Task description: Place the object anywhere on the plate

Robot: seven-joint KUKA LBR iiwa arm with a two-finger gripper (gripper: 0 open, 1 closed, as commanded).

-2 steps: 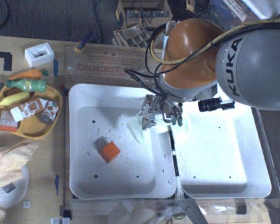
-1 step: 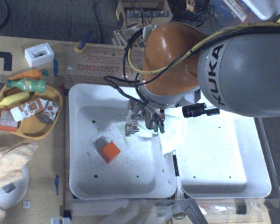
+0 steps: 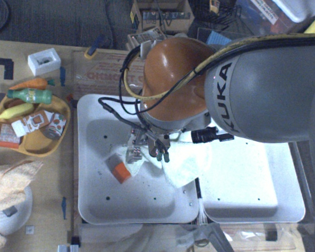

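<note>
Over left bin [image 3: 89,198], arm points down, gripper [image 3: 151,149] grip state unclear, beside orange block [image 3: 121,172]

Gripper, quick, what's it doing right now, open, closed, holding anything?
Gripper: over the left bin, above and right of the orange and grey object, which lies loose on the bin floor; open or closed cannot be told.
</note>
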